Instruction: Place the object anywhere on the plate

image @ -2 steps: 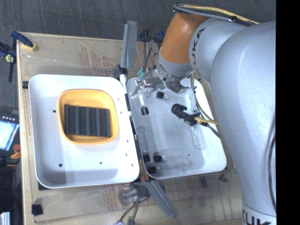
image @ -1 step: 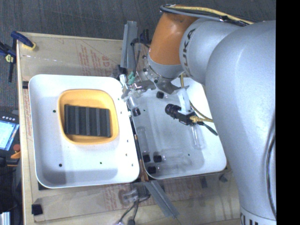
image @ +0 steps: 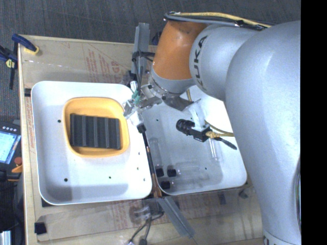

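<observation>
Gleaming yellow rounded plate [image: 97, 106] with dark ribbed centre

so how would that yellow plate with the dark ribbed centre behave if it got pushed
The yellow plate lies flat and low in the left bin, so it would likely slide rather than tip. Its broad rounded rim suggests a stiff moulded piece, probably light. The bin's smooth white floor may let it skid easily.

- A robotics lab or test cell, seen from above.
- A large grey industrial arm [image: 255, 111] with an orange band fills the right side.
- Two shallow white bins [image: 51, 188] sit side by side on a plywood table [image: 76, 52].
- Loose cables [image: 143, 231] trail below; a small lit screen [image: 7, 144], possibly a control tablet, sits at left.
- Dark carpet [image: 76, 6] lies beyond.
</observation>
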`<state>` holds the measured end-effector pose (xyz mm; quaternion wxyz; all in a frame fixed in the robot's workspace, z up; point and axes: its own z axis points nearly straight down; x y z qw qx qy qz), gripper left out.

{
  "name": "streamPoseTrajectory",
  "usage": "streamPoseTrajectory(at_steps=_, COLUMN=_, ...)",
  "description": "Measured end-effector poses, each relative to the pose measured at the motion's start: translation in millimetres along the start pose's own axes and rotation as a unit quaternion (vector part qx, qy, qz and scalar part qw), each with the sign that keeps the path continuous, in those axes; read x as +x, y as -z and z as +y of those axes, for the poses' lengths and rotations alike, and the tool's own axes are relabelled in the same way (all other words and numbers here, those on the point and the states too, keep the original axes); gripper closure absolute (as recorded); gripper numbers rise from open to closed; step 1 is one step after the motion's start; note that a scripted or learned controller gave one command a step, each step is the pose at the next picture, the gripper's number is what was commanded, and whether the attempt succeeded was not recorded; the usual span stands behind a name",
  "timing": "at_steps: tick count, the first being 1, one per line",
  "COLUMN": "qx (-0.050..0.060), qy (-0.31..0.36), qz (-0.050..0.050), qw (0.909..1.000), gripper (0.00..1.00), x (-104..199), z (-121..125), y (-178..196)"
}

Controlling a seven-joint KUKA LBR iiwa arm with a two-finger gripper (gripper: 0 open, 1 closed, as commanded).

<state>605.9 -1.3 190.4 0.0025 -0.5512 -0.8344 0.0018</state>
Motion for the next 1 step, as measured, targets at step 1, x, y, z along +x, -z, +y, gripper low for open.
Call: streamPoseTrajectory(at_steps=1, qx=0.000, qy=0.000, qz=0.000, qw=1.0000, gripper=0.00, x=-0.3, z=-0.1, y=0.1)
